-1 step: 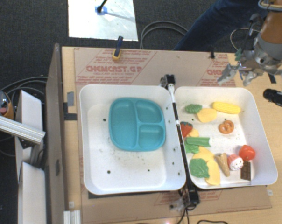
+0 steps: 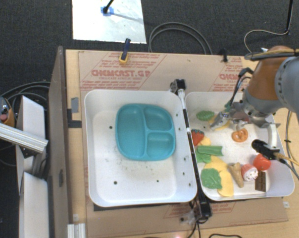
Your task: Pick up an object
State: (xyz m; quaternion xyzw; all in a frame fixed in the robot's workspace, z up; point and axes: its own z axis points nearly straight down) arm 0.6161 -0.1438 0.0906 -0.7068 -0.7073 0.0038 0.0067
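Arm reaches in from right, over right bin. End effector low over bin's upper part, just right of green oval piece; cannot tell its state. Orange ring-shaped piece just below-right of end effector. Lower in right bin: green leafy piece, yellow piece, red tomato-like piece, brown block. Left bin holds teal divided plate, lying flat, left of end effector. Both bins sit on worktop.

Toy foods crowding right bin
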